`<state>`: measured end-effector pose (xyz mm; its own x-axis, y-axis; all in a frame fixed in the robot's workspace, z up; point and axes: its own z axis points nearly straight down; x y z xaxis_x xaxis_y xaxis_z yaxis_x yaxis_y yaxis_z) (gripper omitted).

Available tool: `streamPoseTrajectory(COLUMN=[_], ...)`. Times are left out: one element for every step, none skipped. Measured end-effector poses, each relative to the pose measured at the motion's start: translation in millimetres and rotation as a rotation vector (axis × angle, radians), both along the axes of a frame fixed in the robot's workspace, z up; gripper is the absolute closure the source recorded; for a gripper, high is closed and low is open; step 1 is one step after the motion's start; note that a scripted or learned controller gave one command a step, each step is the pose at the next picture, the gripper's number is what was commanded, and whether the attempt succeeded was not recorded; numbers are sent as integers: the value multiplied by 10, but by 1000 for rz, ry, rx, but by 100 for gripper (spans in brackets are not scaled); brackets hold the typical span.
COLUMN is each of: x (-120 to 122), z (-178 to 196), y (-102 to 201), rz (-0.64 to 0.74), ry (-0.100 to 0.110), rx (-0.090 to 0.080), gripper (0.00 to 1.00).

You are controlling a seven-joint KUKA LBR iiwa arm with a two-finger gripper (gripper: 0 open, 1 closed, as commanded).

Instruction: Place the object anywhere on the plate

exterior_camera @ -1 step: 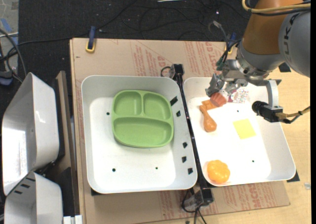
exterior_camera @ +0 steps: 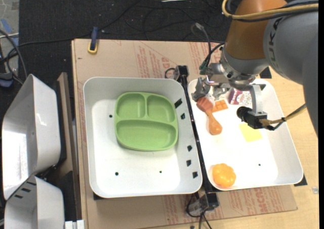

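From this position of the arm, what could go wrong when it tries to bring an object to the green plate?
1. The gripper is low over several crowded pieces: the orange carrot-shaped toy, an orange square and a pink packet. It may grab the wrong one or none.
2. The rims between the bins could catch a low-carried object on the way to the green plate.

We see the grey arm (exterior_camera: 296, 36) reaching in from the right, its orange band (exterior_camera: 253, 20) bulging above the wrist. The wrist bends downward, and the hand (exterior_camera: 210, 87) sits low at the end of it. A cable loops along the arm.
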<state>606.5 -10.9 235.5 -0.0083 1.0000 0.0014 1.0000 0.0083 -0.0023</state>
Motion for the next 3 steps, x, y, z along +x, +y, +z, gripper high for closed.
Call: streamPoseTrajectory(x=[-267,-320,-315], z=[-64,-93,-91], y=[524,1080,1041], rz=[-1,1,-6], ry=[2,-1,-1], rx=[-1,0,-2], gripper=[100,100,0])
